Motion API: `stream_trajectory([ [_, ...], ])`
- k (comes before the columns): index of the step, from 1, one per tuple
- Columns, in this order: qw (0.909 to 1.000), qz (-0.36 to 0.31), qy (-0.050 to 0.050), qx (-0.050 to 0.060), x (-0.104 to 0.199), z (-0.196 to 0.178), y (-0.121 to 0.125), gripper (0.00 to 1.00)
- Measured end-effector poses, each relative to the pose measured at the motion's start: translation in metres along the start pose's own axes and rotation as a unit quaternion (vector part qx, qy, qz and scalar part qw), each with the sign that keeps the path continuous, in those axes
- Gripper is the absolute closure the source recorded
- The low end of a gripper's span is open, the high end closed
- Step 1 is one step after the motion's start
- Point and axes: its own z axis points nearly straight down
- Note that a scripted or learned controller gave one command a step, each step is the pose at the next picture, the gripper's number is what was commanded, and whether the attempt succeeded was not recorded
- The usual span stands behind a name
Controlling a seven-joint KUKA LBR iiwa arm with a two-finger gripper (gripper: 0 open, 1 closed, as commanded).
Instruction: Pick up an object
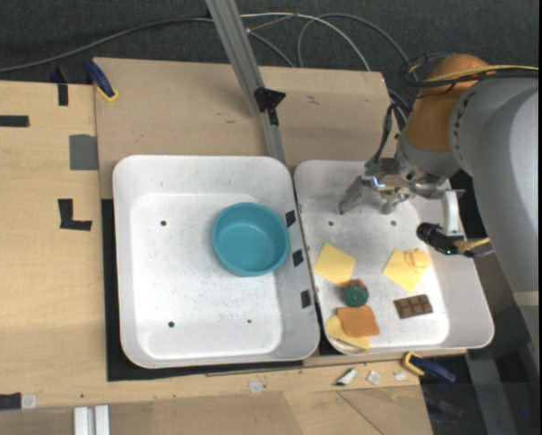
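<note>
1. Gripper [368,198] hangs over the right bin [461,333], near its 12 o'clock edge, with its two fingers spread apart and nothing between them.
2. Below it, toward 6 o'clock, lie a yellow square [334,264], a yellow block [406,268], a brown bar [412,307], a green ball [355,292] and an orange piece [356,321].
3. At 9 o'clock, the left bin [162,333] holds a blue bowl [249,238].
</note>
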Motion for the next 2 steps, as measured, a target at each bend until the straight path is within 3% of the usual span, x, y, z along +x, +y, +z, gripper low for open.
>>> stream_trajectory([
  [1, 1.0, -0.001, 0.0, -0.003, 0.0, -0.014, 0.002, 1.0],
  [2, 1.0, 0.001, 0.0, -0.005, -0.004, -0.059, -0.001, 1.0],
])
